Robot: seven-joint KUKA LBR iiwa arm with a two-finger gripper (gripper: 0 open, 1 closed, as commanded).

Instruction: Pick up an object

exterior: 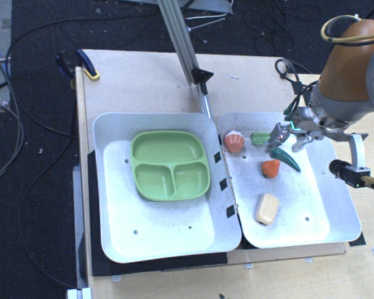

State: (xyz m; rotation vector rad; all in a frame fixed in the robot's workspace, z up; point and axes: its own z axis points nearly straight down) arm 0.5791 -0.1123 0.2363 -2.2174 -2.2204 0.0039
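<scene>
Overhead, a pale wooden bench (pixel 143 80) sits on dark speckled carpet (pixel 31 167) strewn with black cables. Two white bins lie side by side: the left bin (pixel 168 235) holds a green divided plate (pixel 171 166); the right bin (pixel 318 220) holds a pinkish cupcake-like toy (pixel 235 141), an orange-red piece (pixel 270 168), a tan block (pixel 267 208) and a green pepper-like piece (pixel 289 161). At centre right the gripper (pixel 285 140) hangs just above that green piece, its fingers slightly apart, clasping nothing.
</scene>
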